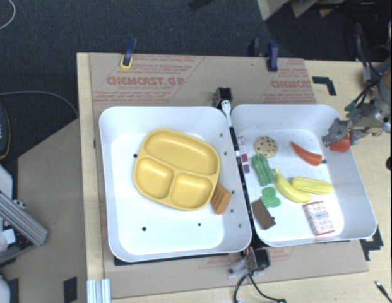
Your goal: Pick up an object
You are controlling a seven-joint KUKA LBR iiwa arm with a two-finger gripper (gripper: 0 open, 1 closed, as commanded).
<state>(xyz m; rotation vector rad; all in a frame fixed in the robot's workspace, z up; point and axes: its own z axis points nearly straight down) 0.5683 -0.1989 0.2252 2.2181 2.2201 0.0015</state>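
Observation:
My gripper (338, 139) hangs over the right bin's (363, 201) far right side, on the arm that comes in from the right edge. A small red-orange object (340, 146) sits between its fingertips, and the fingers look shut on it. Just left of it in the bin lies a red chili pepper (306, 154). Also in that bin are a speckled cookie (266, 146), a green pod (263, 169), a banana (289, 188), a yellow corn cob (311, 185), a small green piece (270, 198), a brown bar (264, 215) and a red-and-white packet (319, 218).
The left bin (120, 169) holds a yellow compartment plate (177, 169) with a brown toast-like piece (221, 199) at its right corner. A ridge with a black clip (224, 96) divides the two bins. Clamps (127, 59) hold the board's far edge.

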